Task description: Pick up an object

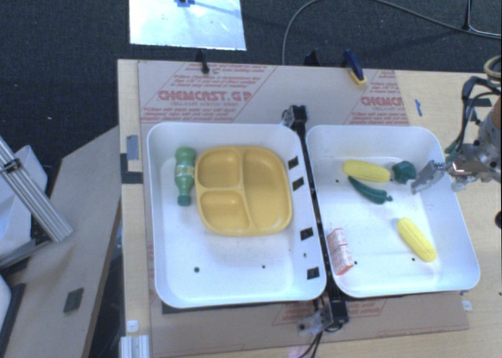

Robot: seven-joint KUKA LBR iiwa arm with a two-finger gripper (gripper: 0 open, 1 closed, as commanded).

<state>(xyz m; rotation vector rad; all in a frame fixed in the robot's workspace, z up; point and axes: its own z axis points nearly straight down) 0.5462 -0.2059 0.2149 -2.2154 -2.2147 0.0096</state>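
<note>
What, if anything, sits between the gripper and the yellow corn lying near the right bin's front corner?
Nothing visible. The gripper hangs over the right bin's far right side, and only bare white floor lies between it and the yellow corn. The other corn and dark green pepper lie off to the left.

Even overhead light, fairly bright, w/ soft, short shadows under bin rims. Both white bins (pixel 235 286) near blown out; strong glare on metal sheet (pixel 184 3) at top. Dark floor (pixel 55 42) underexposed, grainy. Overall soft focus, low res; gripper (pixel 427 176) at right edge slightly blurred.
</note>
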